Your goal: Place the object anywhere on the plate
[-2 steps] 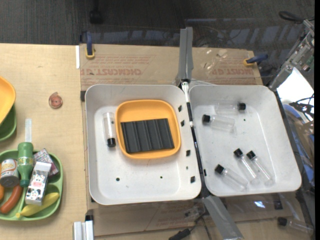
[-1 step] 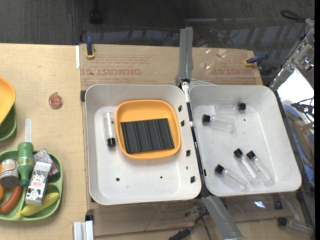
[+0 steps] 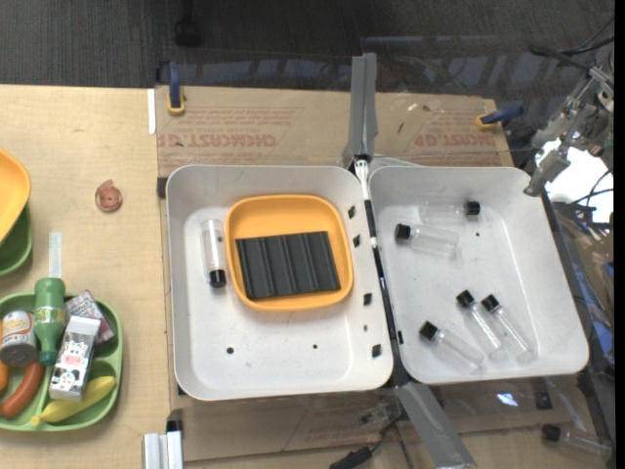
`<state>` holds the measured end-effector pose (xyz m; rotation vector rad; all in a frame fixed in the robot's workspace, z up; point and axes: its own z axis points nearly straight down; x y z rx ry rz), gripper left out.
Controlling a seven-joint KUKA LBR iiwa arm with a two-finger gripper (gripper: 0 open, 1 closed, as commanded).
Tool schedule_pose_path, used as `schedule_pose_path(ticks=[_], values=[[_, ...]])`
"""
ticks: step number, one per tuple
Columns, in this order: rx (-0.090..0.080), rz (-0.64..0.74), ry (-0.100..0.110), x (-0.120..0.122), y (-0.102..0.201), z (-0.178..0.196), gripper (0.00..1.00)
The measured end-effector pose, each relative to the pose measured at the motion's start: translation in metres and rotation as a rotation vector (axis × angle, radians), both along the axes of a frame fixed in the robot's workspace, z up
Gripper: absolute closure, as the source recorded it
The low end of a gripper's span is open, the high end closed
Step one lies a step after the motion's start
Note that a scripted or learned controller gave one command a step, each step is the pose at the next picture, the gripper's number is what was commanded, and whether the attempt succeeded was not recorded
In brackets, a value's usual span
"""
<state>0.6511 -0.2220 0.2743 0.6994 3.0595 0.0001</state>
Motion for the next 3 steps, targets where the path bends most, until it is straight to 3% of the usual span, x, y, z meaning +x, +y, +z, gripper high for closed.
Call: schedule_pose_path(ticks=[3], values=[[-0.001, 0.160, -0.002, 0.0018, 0.0015, -0.0011, 0.00]])
